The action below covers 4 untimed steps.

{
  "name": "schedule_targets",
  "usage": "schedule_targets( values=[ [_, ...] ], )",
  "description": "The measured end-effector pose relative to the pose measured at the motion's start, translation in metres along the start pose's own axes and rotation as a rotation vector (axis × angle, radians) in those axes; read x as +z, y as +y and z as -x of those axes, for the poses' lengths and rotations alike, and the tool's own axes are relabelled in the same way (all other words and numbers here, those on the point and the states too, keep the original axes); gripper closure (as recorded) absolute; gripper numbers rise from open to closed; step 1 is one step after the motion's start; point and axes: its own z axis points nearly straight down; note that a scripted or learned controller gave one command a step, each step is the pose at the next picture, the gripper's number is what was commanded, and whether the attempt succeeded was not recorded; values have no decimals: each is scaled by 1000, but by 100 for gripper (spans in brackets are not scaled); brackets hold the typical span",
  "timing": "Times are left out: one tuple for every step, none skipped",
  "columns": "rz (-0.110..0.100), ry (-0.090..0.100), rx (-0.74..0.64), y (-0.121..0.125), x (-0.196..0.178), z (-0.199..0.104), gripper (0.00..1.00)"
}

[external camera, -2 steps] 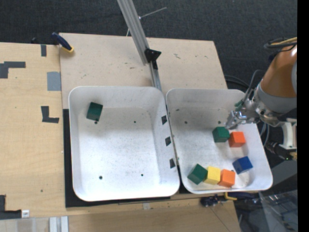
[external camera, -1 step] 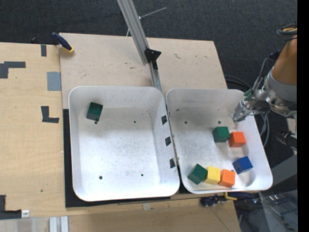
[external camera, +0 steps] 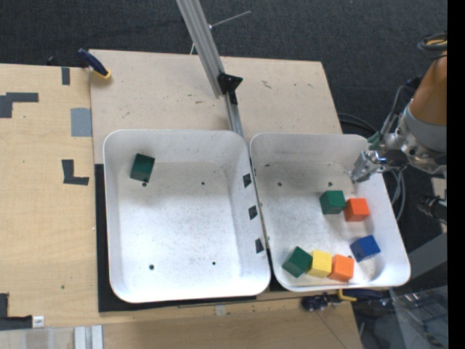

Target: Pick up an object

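green cubes (external camera: pixel 142 167): three; orange cubes (external camera: pixel 356 209): two

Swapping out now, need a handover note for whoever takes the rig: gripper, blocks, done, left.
Gripper: at the right bin's far right edge, above the blocks, holding nothing; whether it is open or shut can't be made out.
Right bin: green block touching orange block just below the gripper; blue block nearer the front; a row of green, yellow and orange along the front wall.
Left bin: one dark green block at its far left corner.
Done: nothing picked.
Left: descend, grasp, lift. The green and orange pair looks closest.
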Motion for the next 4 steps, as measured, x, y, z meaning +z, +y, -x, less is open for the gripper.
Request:
schedule_targets(
  values=[
    [-1,1,-5,5,4,-62,100],
    [-2,1,-4,13,15,-114,100],
    [-2,1,-4,24,23,-162,100],
    [-1,2,-7,34,14,-226,100]
  ],
)
